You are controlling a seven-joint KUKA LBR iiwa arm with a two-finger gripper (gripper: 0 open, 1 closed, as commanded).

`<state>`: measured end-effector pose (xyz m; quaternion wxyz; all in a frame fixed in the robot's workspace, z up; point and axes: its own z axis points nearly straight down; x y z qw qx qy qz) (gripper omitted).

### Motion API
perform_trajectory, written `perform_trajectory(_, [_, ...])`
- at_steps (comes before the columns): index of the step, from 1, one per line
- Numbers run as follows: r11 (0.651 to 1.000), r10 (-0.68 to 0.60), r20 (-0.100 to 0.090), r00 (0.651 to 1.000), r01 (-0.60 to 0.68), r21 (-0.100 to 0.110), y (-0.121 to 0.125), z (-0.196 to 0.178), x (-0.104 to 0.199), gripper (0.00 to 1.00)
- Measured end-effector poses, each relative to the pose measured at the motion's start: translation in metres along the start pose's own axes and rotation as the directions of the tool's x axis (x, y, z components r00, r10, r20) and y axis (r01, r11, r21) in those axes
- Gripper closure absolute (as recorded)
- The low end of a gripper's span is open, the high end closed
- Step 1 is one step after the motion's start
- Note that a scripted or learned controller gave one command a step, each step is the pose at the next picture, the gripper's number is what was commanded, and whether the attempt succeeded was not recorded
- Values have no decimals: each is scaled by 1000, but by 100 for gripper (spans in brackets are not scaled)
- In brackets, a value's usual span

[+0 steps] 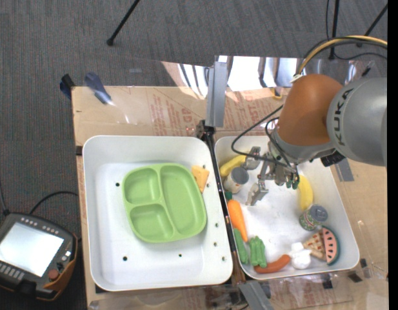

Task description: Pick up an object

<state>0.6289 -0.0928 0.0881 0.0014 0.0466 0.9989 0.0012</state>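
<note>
My gripper [268, 185] hangs over the middle of the right bin [344, 205], below the orange wrist band. It looks open, with nothing between its fingers [257, 192]. Just left of it are a small pale jar [236, 179] and a yellow banana [231, 165]. A second banana [305, 192] lies to its right. Below it, on the bin floor, is an orange carrot [237, 217].
The front of the right bin holds green vegetables [250, 250], a red sausage [273, 265], a white piece [300, 257], a watermelon slice [322, 244] and a can [313, 217]. The left bin [108, 237] bears a green divided plate [164, 201] and a yellow wedge [200, 175].
</note>
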Motion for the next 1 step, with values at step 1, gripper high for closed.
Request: perform_trajectory(1, [998, -70, -3, 998, 70, 2, -61, 1, 76, 0])
